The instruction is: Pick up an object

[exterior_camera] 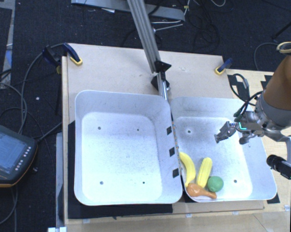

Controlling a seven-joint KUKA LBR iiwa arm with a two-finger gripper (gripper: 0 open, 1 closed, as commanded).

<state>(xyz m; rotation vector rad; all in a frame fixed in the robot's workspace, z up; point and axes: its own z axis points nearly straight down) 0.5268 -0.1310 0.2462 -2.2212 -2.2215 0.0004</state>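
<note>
Far left, off the bench: a handheld pendant (8,154) with a lit screen lies on the dark floor, cables trailing round it.

Left bin (121,148): white, shallow, well to the left of the fingers.

A slanted metal rail (147,43) runs down from the top to the seam between the two bins. Yellow-tipped clamps (75,57) grip the bench's rear corners.

Right bin (239,182): four items bunched in its near-left corner, all below and left of the fingers, apart from them. Banana (187,166) lies along the bin's left wall. Corn cob (204,171) stands just beside it to the right, nearly parallel. Green ball (215,183) touches the corn's lower right side. An orange carrot-like piece (200,190) lies across the front, below the banana and corn, touching or nearly touching them.

Gripper (234,134): hangs over the middle of the right bin, arm reaching in from the right with the orange band above. The two dark fingers (224,132) are spread apart, one toward the left and one lower right. Nothing sits between them; the bin floor shows beneath.
</note>
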